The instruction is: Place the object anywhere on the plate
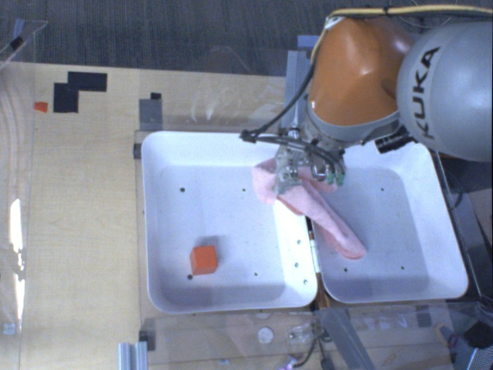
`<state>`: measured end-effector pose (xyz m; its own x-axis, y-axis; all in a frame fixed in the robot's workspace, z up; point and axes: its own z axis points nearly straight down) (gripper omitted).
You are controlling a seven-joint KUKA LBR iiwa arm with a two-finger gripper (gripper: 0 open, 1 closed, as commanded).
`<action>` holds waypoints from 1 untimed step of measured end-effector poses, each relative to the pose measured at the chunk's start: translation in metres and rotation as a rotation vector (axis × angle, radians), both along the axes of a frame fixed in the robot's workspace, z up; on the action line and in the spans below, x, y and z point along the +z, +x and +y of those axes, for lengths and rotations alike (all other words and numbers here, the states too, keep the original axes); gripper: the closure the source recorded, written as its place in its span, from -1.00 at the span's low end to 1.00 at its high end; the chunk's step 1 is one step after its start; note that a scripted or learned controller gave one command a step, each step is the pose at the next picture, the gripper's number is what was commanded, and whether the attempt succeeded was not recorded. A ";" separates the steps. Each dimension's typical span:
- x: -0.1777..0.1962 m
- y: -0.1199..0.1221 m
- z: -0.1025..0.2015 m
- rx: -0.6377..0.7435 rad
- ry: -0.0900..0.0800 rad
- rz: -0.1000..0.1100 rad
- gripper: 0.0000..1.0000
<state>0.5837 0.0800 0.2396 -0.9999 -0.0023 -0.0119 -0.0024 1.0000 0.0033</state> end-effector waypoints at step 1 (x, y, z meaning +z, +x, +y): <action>-0.007 -0.032 0.038 0.003 0.000 0.003 1.00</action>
